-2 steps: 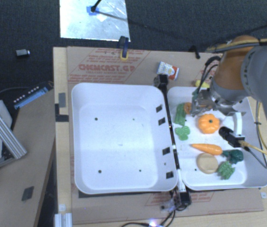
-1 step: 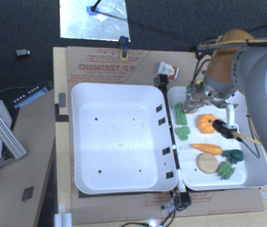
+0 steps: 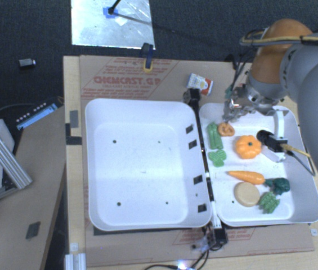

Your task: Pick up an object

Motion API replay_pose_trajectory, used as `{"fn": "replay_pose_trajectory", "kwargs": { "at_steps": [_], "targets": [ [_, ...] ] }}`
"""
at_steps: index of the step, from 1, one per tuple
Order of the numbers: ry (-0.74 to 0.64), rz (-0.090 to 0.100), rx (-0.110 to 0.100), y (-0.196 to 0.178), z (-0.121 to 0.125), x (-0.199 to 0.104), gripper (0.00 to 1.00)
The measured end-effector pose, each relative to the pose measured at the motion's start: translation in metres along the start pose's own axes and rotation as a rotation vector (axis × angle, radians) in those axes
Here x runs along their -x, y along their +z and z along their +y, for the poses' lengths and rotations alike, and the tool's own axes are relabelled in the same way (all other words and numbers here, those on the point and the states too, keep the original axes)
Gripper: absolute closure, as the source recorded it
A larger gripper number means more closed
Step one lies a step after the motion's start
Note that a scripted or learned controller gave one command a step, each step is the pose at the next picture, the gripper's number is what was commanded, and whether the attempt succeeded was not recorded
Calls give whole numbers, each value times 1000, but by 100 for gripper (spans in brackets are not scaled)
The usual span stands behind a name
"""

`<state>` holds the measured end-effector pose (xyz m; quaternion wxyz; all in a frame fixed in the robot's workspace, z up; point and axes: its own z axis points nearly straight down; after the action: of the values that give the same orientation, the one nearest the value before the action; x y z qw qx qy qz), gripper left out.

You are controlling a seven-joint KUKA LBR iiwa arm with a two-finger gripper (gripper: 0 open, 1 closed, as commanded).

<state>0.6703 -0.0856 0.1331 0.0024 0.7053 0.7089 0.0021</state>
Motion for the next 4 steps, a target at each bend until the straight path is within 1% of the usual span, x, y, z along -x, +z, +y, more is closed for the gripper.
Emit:
{"fn": "replay_pose_trajectory", "kwargs": {
  "at_steps": [1, 2, 3, 4],
  "targets": [
    [-6, 3, 2, -56, 1, -68, 100],
    [-4, 2, 16, -216, 3, -103, 100],
    [-8, 5, 5, -286, 1, -180, 100],
    [-3, 3, -6, -281, -79, -203, 100]
  ]
}}
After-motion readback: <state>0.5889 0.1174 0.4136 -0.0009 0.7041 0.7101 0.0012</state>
